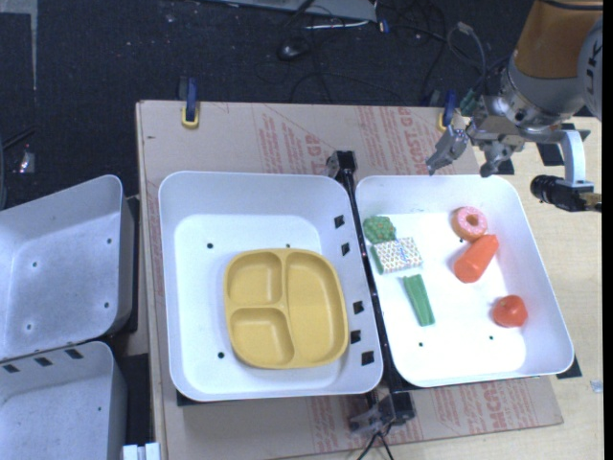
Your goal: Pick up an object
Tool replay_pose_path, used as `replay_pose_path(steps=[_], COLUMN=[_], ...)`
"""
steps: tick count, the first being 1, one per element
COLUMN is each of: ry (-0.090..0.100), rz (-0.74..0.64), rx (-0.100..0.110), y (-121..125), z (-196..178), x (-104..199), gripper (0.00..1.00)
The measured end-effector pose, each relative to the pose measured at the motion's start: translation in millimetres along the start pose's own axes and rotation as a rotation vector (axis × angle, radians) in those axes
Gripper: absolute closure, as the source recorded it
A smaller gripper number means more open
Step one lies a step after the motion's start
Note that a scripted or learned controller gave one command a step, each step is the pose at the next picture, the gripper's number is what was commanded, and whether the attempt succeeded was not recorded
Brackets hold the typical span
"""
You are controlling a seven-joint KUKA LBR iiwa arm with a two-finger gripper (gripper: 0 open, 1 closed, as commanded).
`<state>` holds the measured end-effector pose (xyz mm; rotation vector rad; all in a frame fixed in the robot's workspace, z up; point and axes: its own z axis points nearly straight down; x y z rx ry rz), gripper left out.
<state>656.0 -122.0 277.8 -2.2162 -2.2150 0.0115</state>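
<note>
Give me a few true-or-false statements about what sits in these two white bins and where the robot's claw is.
1. The yellow divided plastic plate lies in the left white bin. True.
2. The pink ring-shaped doughnut toy sits on that plate. False: it lies in the right white bin.
3. The gripper holds the orange carrot-shaped toy. False: it hangs open above the bin's far edge, holding nothing.
4. The red round toy lies nearer the camera than the carrot. True.

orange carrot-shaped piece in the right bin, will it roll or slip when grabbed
The orange carrot-shaped piece looks rounded and tapered, so it may roll if nudged. Its smooth surface could slip between fingers. It lies close below the pink donut, which a push might bump.
</note>
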Motion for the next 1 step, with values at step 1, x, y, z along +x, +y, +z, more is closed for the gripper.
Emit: replay_pose_path(steps=[1], ry=[-0.002], rz=[-0.002], rx=[-0.011], y=[1.7], z=[-6.9], x=[0.2], gripper=[0.0])
